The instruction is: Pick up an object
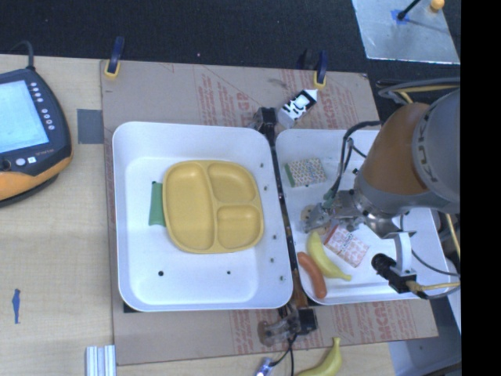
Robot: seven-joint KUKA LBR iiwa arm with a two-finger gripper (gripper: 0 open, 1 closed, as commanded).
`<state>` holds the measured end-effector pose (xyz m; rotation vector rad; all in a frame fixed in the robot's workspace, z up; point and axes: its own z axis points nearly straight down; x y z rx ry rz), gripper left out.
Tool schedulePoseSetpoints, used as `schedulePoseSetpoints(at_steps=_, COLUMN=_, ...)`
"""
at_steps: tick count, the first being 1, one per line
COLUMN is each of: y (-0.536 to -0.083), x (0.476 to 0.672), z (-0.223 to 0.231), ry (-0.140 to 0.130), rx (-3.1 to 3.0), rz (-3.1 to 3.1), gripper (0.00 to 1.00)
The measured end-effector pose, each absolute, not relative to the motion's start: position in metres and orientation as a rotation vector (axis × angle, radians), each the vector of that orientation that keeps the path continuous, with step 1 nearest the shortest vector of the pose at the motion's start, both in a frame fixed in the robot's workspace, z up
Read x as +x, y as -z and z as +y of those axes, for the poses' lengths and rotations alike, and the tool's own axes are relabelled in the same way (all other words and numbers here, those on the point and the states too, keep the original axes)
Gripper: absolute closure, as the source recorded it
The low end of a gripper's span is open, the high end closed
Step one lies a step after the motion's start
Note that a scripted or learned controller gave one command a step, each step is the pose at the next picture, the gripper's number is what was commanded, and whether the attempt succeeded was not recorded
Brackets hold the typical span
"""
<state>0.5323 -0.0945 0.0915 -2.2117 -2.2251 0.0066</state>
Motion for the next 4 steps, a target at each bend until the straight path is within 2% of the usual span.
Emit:
schedulePoseSetpoints(at_steps=1, y=-0.102, x=0.532, z=-0.095, ry=-0.009, rx=-2.208, rz=-2.227, gripper=1.0)
schedulePoseSetpoints(at_steps=2, y=-0.102, x=0.532, z=-0.095, ry=-0.01, rx=-2.206, rz=-2.229, gripper=0.0)
schedulePoseSetpoints(at_steps=3, y=-0.092, x=0.569, z=-0.097, ry=-0.003, rx=-2.216, rz=-2.223, gripper=0.0)
schedulePoseSetpoints(at_steps=4, y=-0.104, x=0.57, z=-0.098, ry=-0.001, rx=-2.215, rz=-2.226, gripper=1.0)
